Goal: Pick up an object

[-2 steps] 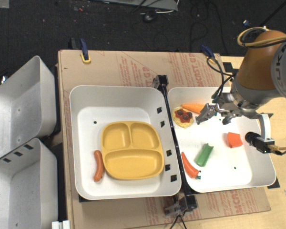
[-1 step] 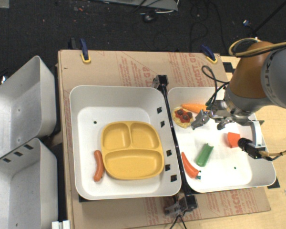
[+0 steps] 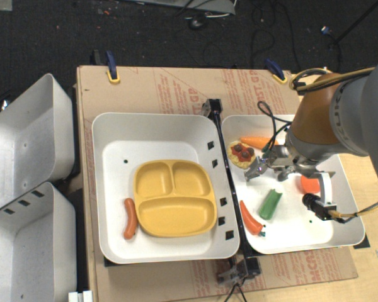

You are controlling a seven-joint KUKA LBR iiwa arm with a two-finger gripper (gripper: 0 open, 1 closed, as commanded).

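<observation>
Metal fingers (image 3: 255, 170) of the gripper (image 3: 263, 167) are hanging low in the right bin (image 3: 346, 228), but whether they are open or closed around anything cannot be told. Nearest are lying a small pizza (image 3: 242, 154) and a carrot (image 3: 257, 141), then a green block (image 3: 270, 204), an orange block (image 3: 310, 184) and a red pepper (image 3: 251, 218). Farther off, the left bin (image 3: 113, 168) is holding a yellow tray (image 3: 174, 197) with a sausage (image 3: 130, 219) beside it.

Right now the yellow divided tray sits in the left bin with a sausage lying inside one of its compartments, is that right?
Not quite. In the camera view the yellow divided tray does sit in the left bin, but the sausage lies on the bin floor beside the tray's left edge, not inside a compartment.
</observation>
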